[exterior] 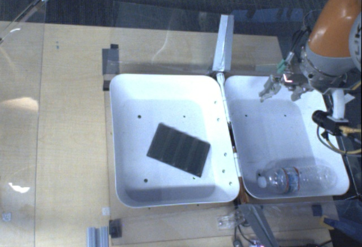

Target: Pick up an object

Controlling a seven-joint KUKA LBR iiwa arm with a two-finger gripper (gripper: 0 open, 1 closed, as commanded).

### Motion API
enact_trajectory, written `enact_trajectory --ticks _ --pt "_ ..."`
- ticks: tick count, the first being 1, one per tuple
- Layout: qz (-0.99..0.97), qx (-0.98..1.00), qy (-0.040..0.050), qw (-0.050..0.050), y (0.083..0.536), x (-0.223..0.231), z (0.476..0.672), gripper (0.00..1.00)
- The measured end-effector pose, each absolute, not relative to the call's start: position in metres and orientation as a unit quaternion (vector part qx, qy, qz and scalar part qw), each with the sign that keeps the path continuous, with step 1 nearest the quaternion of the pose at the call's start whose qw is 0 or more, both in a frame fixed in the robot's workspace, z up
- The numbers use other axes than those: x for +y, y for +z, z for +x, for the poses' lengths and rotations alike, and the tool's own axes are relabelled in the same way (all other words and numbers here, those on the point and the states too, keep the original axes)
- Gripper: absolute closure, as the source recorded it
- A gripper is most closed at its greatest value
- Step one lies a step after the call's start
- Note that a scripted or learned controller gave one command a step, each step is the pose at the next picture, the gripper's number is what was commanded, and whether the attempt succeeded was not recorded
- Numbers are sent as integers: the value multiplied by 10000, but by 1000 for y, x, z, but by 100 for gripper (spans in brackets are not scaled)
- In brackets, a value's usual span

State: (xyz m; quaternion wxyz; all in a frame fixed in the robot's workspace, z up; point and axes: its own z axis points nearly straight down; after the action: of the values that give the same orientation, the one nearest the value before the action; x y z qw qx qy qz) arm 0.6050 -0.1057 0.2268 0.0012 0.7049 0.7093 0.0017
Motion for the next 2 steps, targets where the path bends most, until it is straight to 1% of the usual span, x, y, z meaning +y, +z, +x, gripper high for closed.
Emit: enact_trajectory --ticks 1,2 --pt "7514 6598 16 13 211 -155 556 0" --pt "7543 6566 13 7 184 -80 488 0"
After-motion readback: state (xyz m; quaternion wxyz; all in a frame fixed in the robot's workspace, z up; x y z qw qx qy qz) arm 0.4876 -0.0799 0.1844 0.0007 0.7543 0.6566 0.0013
